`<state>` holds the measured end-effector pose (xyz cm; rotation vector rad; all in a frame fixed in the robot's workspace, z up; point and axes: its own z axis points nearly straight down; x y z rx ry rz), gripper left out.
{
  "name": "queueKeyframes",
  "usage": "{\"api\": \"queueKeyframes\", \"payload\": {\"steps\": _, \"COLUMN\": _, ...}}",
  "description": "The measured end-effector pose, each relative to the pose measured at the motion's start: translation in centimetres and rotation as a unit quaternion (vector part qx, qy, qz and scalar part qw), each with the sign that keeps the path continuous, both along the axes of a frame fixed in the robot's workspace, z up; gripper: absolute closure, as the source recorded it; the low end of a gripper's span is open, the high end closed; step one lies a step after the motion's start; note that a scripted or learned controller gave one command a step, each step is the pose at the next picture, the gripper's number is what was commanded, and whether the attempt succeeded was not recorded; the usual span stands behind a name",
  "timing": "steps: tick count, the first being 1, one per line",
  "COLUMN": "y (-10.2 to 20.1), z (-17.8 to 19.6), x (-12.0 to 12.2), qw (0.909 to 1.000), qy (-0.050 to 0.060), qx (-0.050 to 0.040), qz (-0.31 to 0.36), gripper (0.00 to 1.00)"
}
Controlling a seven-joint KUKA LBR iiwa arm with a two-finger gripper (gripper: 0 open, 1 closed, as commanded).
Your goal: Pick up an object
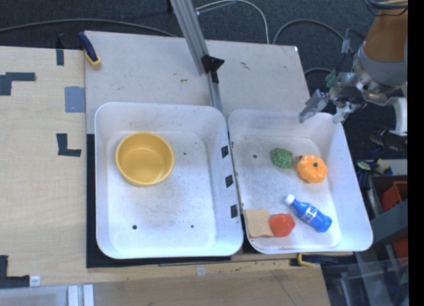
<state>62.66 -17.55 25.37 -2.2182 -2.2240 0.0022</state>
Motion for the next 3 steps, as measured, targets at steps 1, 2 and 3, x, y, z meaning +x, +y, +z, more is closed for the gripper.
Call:
{"api": "queueKeyframes", "payload": {"steps": 1, "y": 0.0, "z": 0.0, "x": 0.0, "qw": 1.0000, "qy": 0.000, "qx": -0.0001, "qz": 0.000, "gripper": 0.00}}
{"api": "queueKeyframes", "payload": {"steps": 2, "y": 0.5, "z": -4.6, "x": 0.5, "qw": 1.0000, "qy": 0.002, "qx": 0.0002, "qz": 0.000, "gripper": 0.00}}
{"api": "queueKeyframes", "payload": {"steps": 3, "y": 1.3, "z": -9.3, "x": 0.5, "qw": 1.0000, "qy": 0.002, "qx": 0.0004, "qz": 0.000, "gripper": 0.00}}
